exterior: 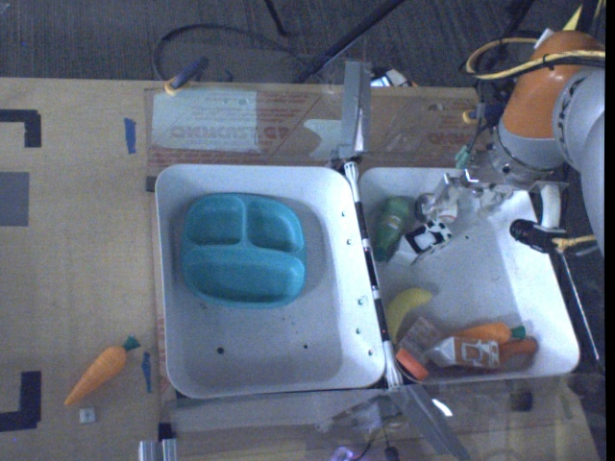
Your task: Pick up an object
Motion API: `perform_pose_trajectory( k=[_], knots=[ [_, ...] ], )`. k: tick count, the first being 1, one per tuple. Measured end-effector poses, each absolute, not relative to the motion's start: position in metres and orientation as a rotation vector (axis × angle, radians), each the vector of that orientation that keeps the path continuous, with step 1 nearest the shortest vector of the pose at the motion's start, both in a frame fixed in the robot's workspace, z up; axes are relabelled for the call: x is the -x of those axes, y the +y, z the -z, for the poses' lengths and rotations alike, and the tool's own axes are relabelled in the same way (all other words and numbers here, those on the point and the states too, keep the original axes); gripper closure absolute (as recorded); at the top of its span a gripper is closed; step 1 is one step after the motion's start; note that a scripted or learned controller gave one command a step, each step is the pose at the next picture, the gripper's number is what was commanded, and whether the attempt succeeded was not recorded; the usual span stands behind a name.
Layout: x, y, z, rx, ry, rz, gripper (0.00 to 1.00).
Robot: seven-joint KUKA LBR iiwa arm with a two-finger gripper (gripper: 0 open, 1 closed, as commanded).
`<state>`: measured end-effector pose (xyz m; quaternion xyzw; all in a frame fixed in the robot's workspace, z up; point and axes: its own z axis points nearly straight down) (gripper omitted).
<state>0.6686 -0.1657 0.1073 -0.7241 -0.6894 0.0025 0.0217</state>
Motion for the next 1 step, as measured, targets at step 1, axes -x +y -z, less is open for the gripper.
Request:
perform_pose_trajectory(
  k=[1],
  knots=[
    [-0.6751, -0.1654, -0.1251, 2.257, -2.154, 0.008, 1.0]
  ],
)
